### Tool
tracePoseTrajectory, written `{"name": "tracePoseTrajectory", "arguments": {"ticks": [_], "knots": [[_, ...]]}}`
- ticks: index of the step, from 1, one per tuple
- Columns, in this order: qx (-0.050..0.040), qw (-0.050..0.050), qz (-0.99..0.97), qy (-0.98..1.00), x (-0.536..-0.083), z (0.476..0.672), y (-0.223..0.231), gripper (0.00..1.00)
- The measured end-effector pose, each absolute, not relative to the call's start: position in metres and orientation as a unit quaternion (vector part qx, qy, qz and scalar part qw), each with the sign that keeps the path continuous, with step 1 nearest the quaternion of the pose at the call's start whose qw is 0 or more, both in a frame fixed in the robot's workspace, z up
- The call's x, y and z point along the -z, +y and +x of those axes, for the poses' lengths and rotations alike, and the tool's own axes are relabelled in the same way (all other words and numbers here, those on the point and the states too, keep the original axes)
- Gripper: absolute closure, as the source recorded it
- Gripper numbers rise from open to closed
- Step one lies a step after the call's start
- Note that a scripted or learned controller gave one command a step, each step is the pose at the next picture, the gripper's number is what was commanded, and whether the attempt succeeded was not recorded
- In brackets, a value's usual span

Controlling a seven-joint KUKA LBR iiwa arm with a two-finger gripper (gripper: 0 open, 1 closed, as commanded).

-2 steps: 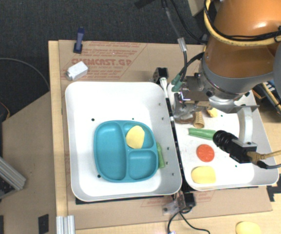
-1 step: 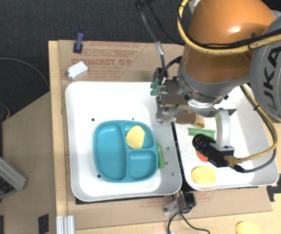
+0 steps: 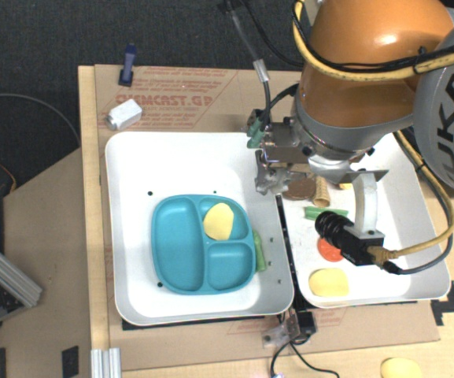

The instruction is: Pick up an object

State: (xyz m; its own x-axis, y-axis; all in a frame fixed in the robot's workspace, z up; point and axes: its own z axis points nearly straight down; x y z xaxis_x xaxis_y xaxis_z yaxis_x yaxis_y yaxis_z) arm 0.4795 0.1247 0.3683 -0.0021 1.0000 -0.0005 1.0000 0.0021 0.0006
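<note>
**A:** Where is the gripper [image 3: 270,181]?

**B:** Just past the far right corner of the teal plate [image 3: 181,246], above the seam where the left bin [image 3: 124,211] meets the right bin [image 3: 423,211]. The bulky wrist hides most of it, so I cannot tell whether it is spread or closed.

**A:** What could it pick?

**B:** The yellow fruit [image 3: 219,221] lies in the plate's far right compartment. A green strip [image 3: 259,252] rests against the plate's right edge. Right of the plate, across the seam, are a tan cone [image 3: 323,188], a green piece [image 3: 315,213], a red piece [image 3: 326,248] and a yellow lump [image 3: 329,282].

**A:** How should it go about it?

**B:** I'd settle on one target, likely the fruit or the cone, as they're closest. It should centre directly above that target before descending, because here it would meet the bin walls. The fruit looks rounded and may roll against the plate's rib, so I'd close across its narrower width. The plate might also slide, so lift slowly and straight up.
</note>
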Motion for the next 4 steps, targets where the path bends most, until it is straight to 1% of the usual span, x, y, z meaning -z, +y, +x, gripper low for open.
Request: {"name": "tracePoseTrajectory", "arguments": {"ticks": [4], "knots": [[-0.0023, 0.003, 0.705, 0.709, -0.409, 0.481, 0.127, 1.0]]}}
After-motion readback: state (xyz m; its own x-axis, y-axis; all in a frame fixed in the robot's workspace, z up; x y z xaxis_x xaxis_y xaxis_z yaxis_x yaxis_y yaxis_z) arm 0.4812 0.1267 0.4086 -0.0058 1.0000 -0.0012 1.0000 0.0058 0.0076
